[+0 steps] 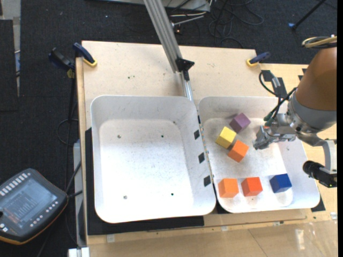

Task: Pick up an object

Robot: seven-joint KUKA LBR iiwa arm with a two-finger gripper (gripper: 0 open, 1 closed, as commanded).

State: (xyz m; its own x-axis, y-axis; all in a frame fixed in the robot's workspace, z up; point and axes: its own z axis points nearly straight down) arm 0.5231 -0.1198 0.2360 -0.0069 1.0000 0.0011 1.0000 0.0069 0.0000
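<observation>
Camera view, fixed overhead at a slant; two white bins side by side on a bench; left bin (107,159) holds no blocks, right bin (300,165) holds six small cubes. Gripper (263,140) hangs over the right bin's middle-right, arm (321,90) coming in from 3 o'clock; whether the gripper is open or closed I cannot tell, the tip is small and blurred, and nothing is visible in its hold.

Progress, as a judgement: pick not done; every cube sits on the bin floor, none lifted; approach looks under way, with descent, closure and lift all left.

Cube layout relative to the gripper: orange cube (238,151) is nearest, at about 8 o'clock, near but apart; yellow cube (226,137) at 9 o'clock, just beyond the orange one and touching or nearly touching it; purple cube (240,122) at 10 o'clock, near. Front row along the bin's near edge: second orange cube (229,187) at 7 o'clock, red-orange cube (252,186) at 6 o'clock, blue cube (280,183) at 5 o'clock; those three well apart from the gripper. Likely target is the near orange cube or the yellow one; crowding of that cluster could spoil a grasp.
</observation>
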